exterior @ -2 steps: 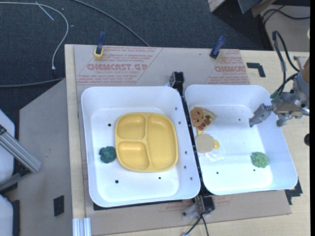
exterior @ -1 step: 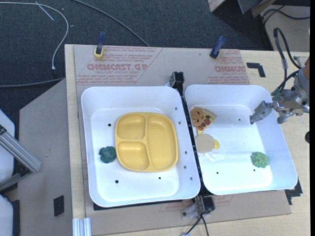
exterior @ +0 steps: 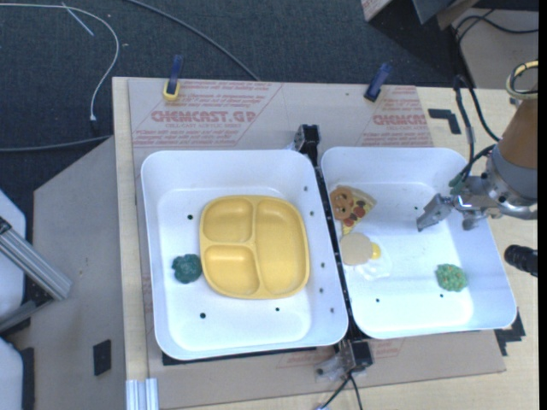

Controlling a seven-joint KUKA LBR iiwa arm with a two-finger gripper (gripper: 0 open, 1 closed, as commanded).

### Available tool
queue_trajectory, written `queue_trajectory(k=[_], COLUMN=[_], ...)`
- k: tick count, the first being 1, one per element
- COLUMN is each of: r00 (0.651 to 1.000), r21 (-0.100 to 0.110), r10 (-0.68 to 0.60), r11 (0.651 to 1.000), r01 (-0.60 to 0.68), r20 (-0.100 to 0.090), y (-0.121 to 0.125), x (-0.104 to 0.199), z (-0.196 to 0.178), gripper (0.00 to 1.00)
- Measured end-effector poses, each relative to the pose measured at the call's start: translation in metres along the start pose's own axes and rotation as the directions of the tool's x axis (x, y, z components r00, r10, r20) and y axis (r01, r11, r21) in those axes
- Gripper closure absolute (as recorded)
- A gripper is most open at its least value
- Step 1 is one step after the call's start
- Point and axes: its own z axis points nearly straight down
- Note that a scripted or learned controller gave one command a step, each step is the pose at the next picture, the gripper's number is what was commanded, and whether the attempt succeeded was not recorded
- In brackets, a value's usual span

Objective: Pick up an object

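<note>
**End effector hovers at the right bin's far right, toys lie nearer and to the left**

The end effector (exterior: 446,211) hangs over the right bin (exterior: 410,162), released and grasping nothing, its grey fingers pointing left. The closest candidate, a green broccoli toy (exterior: 450,277), sits just nearer than it, slightly right. A pizza slice toy (exterior: 350,206) lies well to the left by the dividing wall, long axis running far-to-near, with a fried egg toy (exterior: 359,250) just near of it. The left bin (exterior: 162,173) holds a yellow divided plate (exterior: 255,246) and another green toy (exterior: 186,268). The worktop (exterior: 214,114) board reads "CHEMCAST GP" in red.
</note>
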Motion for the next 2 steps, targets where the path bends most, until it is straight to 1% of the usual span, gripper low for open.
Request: queue_trajectory(k=[1, 2], r00=[1.0, 1.0], r21=[-0.005, -0.002], r10=[0.0, 0.0], r11=[1.0, 1.0], r01=[0.0, 0.0], r20=[0.001, 0.0], y=[0.0, 0.0], x=[0.008, 0.008], z=[0.043, 0.092], gripper=[0.0, 0.0])
